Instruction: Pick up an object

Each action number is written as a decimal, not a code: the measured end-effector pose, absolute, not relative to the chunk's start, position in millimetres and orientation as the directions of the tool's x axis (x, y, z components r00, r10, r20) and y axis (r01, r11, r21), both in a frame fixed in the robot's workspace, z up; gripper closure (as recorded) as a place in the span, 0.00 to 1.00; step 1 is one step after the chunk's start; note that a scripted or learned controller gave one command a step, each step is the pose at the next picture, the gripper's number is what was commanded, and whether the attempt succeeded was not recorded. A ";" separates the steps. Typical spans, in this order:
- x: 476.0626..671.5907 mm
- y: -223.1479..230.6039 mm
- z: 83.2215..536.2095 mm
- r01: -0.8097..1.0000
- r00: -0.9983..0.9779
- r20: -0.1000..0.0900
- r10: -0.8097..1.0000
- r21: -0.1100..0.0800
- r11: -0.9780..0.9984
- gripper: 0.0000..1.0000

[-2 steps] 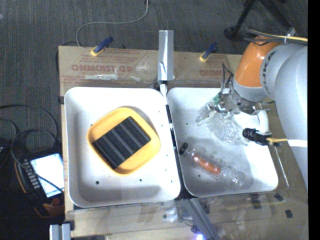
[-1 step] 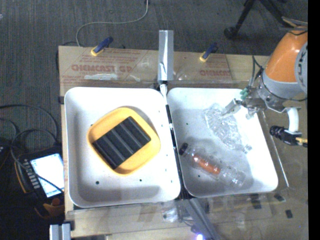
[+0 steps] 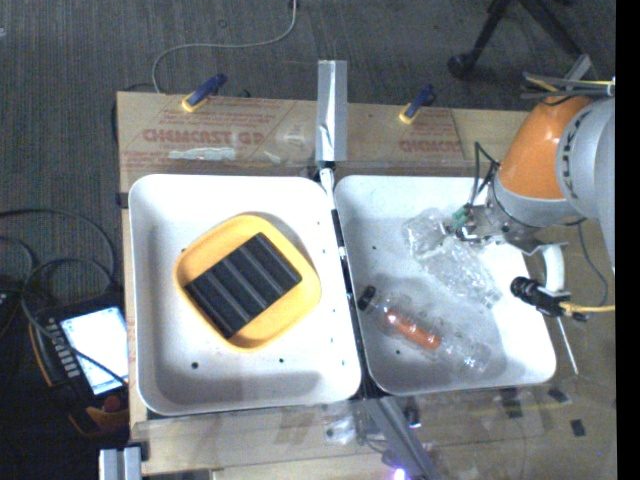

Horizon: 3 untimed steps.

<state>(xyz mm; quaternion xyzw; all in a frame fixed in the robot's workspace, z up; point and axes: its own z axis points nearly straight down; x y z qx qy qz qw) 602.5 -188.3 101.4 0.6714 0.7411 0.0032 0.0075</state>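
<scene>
The robot arm (image 3: 560,163) comes in from the right and hangs over the right bin (image 3: 380,208). Its gripper (image 3: 478,223) is low over a heap of crinkly clear plastic (image 3: 455,258) near the far right part of that bin. It is too hard to tell what the gripper has hold of, if anything. Nearer in the same bin lies a clear bottle (image 3: 420,331) on its side, with a dark cap and something orange inside. The left bin (image 3: 160,368) holds a yellow tray with a black ridged top (image 3: 248,280), sitting near its middle.
</scene>
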 end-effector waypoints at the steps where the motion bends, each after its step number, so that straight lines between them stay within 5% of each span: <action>1: 637.8 -160.5 90.4 0.977 -0.214 -0.009 0.977 0.009 0.214 0.00; 2: 639.2 -159.3 102.1 0.977 -0.214 -0.008 0.977 0.012 0.214 1.00; 3: 639.1 -159.3 102.1 0.977 -0.214 -0.008 0.977 0.012 0.214 0.00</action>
